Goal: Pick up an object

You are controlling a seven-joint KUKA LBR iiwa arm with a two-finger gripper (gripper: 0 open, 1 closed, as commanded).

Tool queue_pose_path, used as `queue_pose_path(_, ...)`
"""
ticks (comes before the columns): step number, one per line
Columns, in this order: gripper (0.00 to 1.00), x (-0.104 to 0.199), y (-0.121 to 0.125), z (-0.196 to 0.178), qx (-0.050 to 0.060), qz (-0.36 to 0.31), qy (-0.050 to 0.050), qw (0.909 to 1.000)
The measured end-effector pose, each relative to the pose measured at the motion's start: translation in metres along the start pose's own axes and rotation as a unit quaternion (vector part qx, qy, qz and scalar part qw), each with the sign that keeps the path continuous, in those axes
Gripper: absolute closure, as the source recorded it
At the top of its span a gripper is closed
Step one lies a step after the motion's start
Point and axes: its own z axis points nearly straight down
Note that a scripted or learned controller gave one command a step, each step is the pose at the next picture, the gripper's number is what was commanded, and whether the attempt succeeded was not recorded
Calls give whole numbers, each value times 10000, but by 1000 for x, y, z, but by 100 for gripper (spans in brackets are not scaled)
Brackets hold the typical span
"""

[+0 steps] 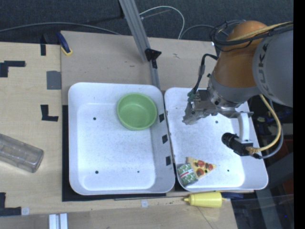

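A green bowl (137, 111) sits in the left bin (86, 142), near its back right corner. In the right bin (238, 175), at the front left, lie a pizza-slice toy (202, 166) and a small green packet (186, 173) touching it. My gripper (191, 116) hangs over the back left part of the right bin, well behind the pizza slice and to the right of the bowl. Nothing shows between its fingers.
A yellow bottle (206, 200) lies on the bench just in front of the right bin. A clear plastic container (19, 152) rests at the far left. A grey pole (138, 27) slants down to the bins' back edge. Cables trail behind.
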Motion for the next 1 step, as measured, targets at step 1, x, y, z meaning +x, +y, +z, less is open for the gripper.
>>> queue_pose_path(1,100,55,-9,-2,-4,-7,-1,10000)
